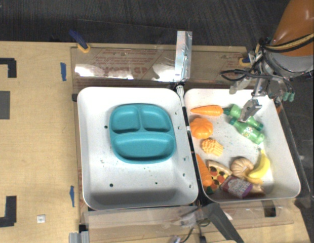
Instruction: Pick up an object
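Two white bins: left bin (91, 135) with one teal divided plate (142, 133). Right bin (287, 156) with one carrot (206, 110), one green bottle (246, 125), one orange pumpkin-like piece (201, 128), one corn piece (211, 146), one banana (260, 168). Near-edge clutter hard to separate. Gripper (249, 110) over the bottle, touching or just above; grip state unclear.

two white bins (91, 135), one teal divided plate (142, 133), one carrot (206, 110), one green bottle (245, 123), one orange pumpkin (201, 128), one corn piece (211, 146), one banana (260, 168), one pizza slice (218, 170), one purple packet (237, 187)
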Controlling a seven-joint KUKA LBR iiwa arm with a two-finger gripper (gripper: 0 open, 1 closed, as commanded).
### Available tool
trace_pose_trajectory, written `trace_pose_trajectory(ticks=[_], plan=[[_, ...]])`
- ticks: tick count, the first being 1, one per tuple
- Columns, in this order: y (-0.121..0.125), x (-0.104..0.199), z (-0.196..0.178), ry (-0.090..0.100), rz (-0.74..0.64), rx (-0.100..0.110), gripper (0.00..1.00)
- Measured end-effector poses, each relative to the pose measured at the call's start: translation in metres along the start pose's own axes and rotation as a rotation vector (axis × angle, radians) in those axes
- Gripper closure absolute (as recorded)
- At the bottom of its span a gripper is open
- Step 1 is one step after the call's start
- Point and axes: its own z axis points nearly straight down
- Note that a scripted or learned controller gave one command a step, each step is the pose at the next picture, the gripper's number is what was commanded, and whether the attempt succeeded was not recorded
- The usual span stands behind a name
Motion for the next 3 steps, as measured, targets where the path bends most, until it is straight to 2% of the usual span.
trace_pose_trajectory(ticks=[1,2,3], plan=[[0.002,0.057,0.111,0.006,-0.376,-0.004,0.0],[-0.096,0.021,0.16,-0.003,-0.689,0.001,0.0],[-0.104,-0.014,0.16,-0.003,-0.774,-0.004,0.0]])
